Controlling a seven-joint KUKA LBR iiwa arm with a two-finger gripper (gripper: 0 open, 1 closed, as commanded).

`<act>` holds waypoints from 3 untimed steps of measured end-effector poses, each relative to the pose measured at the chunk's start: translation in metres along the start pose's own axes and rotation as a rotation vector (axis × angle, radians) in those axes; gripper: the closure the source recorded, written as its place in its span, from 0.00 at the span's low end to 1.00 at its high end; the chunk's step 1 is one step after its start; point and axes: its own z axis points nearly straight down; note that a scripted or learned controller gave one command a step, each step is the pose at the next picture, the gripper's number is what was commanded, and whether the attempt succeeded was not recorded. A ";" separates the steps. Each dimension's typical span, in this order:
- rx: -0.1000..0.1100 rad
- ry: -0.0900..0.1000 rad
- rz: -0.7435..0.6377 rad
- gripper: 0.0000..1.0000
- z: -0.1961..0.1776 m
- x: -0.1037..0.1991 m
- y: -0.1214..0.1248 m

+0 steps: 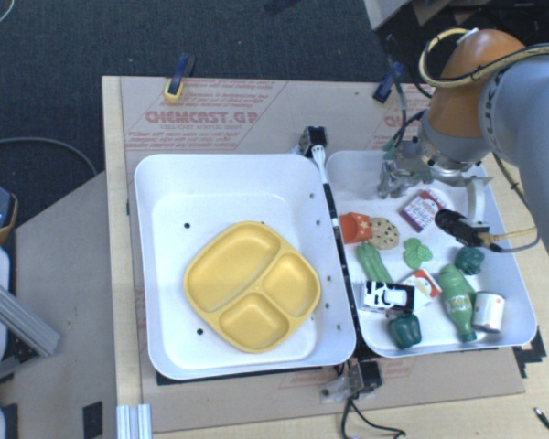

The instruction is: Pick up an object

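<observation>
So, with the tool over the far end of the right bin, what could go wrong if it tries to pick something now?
1. The tool sits close to the far wall of the right bin, so it may strike the rim.
2. The toys lie crowded: the green bottle touches the white cup, so a grasp could push or catch a neighbour.
3. The small maroon packet lies flat and may slip away.

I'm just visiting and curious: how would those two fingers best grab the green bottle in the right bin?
Probably across the green bottle's middle, coming straight down. It lies on its side along the bin floor, so its narrow width suits two fingers. The white cup sits close on one side, leaving little room there.
</observation>
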 end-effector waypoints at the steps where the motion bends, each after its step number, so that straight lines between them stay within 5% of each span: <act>1: 0.015 0.003 0.002 1.00 -0.044 -0.002 -0.003; 2: 0.013 0.003 -0.001 1.00 -0.102 0.005 0.006; 3: 0.014 0.003 0.000 1.00 -0.120 0.005 0.008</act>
